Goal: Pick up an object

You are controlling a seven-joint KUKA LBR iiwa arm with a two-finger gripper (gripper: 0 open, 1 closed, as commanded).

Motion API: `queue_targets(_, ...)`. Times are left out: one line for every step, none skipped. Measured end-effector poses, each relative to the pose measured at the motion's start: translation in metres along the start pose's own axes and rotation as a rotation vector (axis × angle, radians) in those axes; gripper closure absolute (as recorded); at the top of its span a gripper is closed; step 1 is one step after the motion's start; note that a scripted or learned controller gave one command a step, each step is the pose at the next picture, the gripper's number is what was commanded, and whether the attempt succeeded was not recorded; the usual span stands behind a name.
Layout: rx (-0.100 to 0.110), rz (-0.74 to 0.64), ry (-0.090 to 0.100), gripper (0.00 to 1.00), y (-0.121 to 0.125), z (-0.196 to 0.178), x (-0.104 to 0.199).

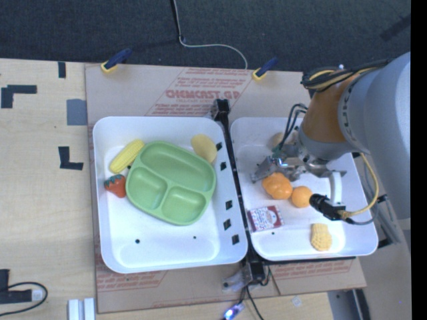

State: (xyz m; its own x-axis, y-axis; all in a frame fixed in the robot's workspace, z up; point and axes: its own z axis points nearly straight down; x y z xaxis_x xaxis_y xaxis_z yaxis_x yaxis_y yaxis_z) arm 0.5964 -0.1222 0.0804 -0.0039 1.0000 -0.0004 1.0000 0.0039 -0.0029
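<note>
- I see the gripper point(279, 167) low in the right bin point(347, 249), reaching in from the right side, with the grey arm and its orange band point(327, 115) above it.
- The fingers point(261, 173) point to the left and down, toward the divider between the two bins. Whether they are open or closed, I cannot tell, because the wrist parts and cables cover them, and I see nothing clearly held between them.
- Just under the gripper lies an orange rounded object point(277, 187). It looks to be touching the gripper or very near to it, I cannot say which.
- A second, smaller orange ball point(301, 196) lies just to the right of the first one, touching it or almost.
- A small red and white packet point(265, 219) lies flat in front of these two, near the divider.
- A yellow corn-like piece point(321, 237) lies near the front right corner of the same bin.
- In the left bin point(160, 255) I see a green tray point(171, 182) with compartments, a yellow corn cob point(126, 155) at its left upper side, a red strawberry-like toy point(116, 185) just below the cob, and a pale yellow object point(204, 147) at the tray's upper right edge.
</note>
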Motion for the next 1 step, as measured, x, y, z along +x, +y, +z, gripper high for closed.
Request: queue_targets(-0.003, 0.002, -0.001, 1.00, 0.0008, -0.0142, -0.0017)
